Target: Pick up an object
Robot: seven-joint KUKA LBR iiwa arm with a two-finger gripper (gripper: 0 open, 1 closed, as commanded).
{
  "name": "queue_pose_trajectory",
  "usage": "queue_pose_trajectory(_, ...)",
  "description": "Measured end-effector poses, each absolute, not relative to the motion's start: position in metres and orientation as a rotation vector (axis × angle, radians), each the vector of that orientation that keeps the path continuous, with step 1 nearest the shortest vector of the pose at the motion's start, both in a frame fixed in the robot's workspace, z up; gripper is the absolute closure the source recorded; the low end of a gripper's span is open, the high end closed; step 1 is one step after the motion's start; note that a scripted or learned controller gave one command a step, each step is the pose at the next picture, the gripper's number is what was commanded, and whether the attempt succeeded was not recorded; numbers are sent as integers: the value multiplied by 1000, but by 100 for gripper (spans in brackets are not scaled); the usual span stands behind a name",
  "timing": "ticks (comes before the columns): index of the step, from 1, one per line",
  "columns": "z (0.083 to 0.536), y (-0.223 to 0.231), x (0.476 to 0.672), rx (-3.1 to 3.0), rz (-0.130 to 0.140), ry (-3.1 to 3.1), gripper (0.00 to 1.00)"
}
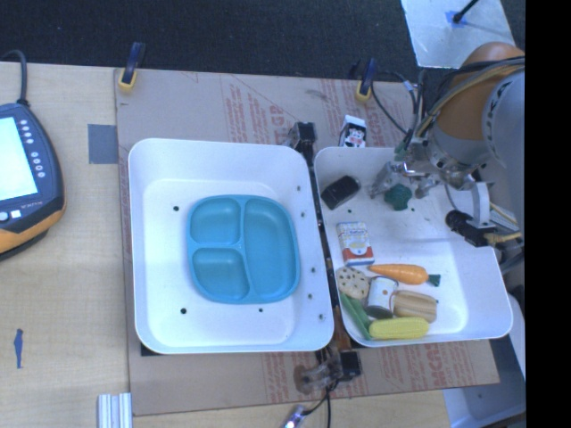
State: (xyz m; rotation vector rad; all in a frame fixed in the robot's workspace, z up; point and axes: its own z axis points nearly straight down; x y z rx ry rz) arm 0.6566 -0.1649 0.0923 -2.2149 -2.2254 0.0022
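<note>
A wooden bench holds two white bins. In the right bin [486, 321], the gripper [401, 182] sits low at the far end, clenched around a small dark-green object [398, 196] directly beneath it.

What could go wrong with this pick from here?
The gripper sits over a small dark green object near the right bin's far wall; something that small could slip out or get nudged away. The black block lies close by, so a sideways move might bump it. Cables hang around the wrist and may snag.
</note>
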Motion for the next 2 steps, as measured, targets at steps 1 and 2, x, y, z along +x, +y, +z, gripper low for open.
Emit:
queue_pose_trajectory(1,103,-165,657,-2212,3,-2227,100)
queue_pose_trajectory(2,193,-80,623,-2214,2,-2226,100)
